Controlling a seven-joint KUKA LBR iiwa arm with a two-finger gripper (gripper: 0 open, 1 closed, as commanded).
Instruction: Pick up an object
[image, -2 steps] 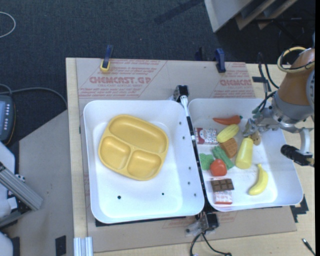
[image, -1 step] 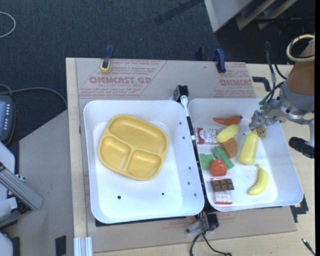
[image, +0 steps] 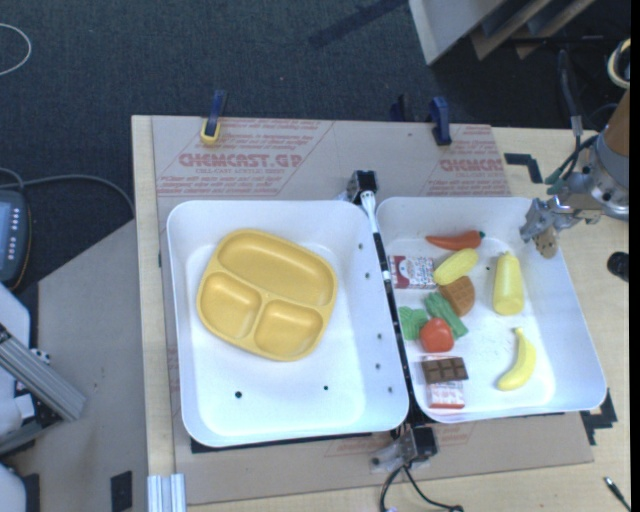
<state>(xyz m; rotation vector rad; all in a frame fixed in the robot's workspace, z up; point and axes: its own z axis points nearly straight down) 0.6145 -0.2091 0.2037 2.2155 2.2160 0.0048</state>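
Observation:
My gripper (image: 541, 236) hangs over the far right corner of the right bin (image: 580, 330), with nothing visible between its fingers. In that bin lie a red chili pepper (image: 453, 240), a yellow corn-like piece (image: 455, 266), a yellow block (image: 508, 284), a banana (image: 517, 362), a red tomato (image: 436, 336), green pieces (image: 430, 315), a brown bun-like piece (image: 460, 295), a red-and-white packet (image: 413, 271) and a chocolate bar (image: 444, 372). The nearest objects, the yellow block and the chili, sit left of and below the gripper.
A yellow divided plate (image: 265, 294) rests in the left bin (image: 200, 390). Blue and yellow clamps (image: 212, 120) hold the cardboard backing (image: 330, 150) at the far edge. Cables run near the arm at the right.

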